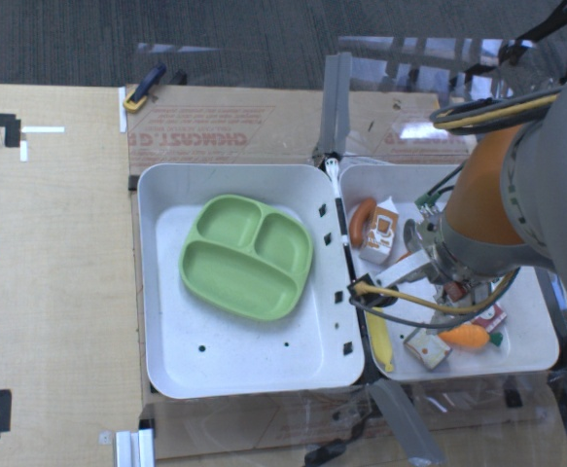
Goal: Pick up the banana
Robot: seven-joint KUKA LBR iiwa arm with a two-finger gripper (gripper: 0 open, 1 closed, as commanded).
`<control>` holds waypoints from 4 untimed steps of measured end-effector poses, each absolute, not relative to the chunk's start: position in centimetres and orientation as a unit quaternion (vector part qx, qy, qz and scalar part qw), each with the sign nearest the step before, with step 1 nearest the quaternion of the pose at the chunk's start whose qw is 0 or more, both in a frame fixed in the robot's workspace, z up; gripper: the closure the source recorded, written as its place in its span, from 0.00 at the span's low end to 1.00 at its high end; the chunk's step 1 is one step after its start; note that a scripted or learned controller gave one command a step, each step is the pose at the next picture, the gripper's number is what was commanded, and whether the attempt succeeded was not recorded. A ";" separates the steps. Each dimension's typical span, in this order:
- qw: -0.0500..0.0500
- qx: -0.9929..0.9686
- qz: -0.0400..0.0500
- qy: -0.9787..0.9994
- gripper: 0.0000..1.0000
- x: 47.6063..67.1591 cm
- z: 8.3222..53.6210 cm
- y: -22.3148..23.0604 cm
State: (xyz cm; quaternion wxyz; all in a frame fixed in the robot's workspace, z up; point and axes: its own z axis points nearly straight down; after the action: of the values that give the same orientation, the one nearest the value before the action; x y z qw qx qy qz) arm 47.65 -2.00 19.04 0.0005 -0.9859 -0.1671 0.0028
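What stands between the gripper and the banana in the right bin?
The banana lies along the left wall of the right bin. A yellow cable crosses just above its top end. The arm's wrist hides the gripper, so the path cannot be judged fully.

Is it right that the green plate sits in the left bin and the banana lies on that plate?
Not quite. The green plate is in the left bin, but the camera view shows the banana in the right bin, along its left wall.
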 end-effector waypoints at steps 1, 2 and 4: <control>0.000 -0.995 0.001 -0.102 0.00 47.8 26.9 -3.8; -0.001 -0.980 0.001 -0.199 0.00 48.7 38.2 4.3; 0.000 -0.992 0.003 -0.129 0.00 48.3 15.6 -17.8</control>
State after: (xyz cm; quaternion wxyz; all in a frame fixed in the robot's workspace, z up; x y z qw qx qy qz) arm 48.32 -17.82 15.59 0.0004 -0.9916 -0.1289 0.0030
